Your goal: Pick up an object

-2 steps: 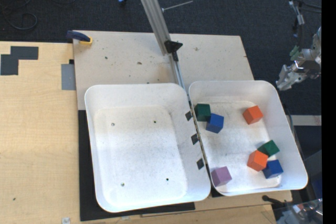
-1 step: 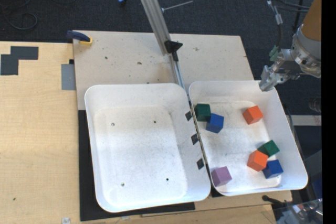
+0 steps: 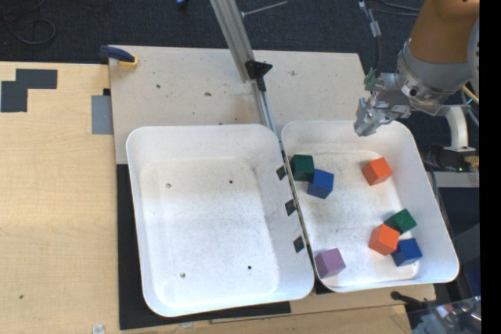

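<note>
Several small cubes lie in the right bin (image 3: pixel 430 192). A green cube (image 3: pixel 302 166) touches a blue cube (image 3: pixel 320 183) near the bin's left wall. An orange cube (image 3: pixel 376 170) sits alone toward the back right. At the front right an orange cube (image 3: pixel 383 238), a dark green cube (image 3: pixel 403 220) and a blue cube (image 3: pixel 407 251) cluster together. A purple cube (image 3: pixel 329 262) rests at the front left. My gripper (image 3: pixel 368 123) hangs over the bin's back rim, above and behind the lone orange cube, with nothing seen in it.
The left bin (image 3: pixel 149 168) stands beside the right one, with black clips (image 3: pixel 288 206) along the shared edge. A slanted aluminium bar (image 3: pixel 231 19) rises behind the bins. Pale bench board lies at the back, dark floor and cables beyond.
</note>
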Robot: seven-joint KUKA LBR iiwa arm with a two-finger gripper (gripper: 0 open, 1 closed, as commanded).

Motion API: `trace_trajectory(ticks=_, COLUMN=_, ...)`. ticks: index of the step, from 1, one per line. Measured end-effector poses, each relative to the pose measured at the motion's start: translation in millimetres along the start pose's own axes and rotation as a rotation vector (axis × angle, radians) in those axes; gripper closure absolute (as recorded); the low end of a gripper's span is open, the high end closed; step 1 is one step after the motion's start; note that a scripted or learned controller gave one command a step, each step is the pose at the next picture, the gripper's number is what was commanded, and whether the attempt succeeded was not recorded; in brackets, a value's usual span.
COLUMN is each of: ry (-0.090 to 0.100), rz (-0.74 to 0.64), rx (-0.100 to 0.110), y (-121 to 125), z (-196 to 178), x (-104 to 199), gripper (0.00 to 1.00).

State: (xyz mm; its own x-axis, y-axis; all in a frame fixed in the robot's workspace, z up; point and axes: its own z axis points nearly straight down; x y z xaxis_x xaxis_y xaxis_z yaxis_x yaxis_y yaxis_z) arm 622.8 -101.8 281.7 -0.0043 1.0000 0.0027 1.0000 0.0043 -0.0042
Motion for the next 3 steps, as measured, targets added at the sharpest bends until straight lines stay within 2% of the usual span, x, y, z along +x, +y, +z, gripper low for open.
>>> trace_trajectory(ticks=2, ry=0.000, rz=0.001, rx=0.002, y=3, z=36, x=109, gripper=1.00)
trace_trajectory(ticks=3, ry=-0.001, rz=0.001, rx=-0.003, y=15, z=33, x=156, gripper=1.00)
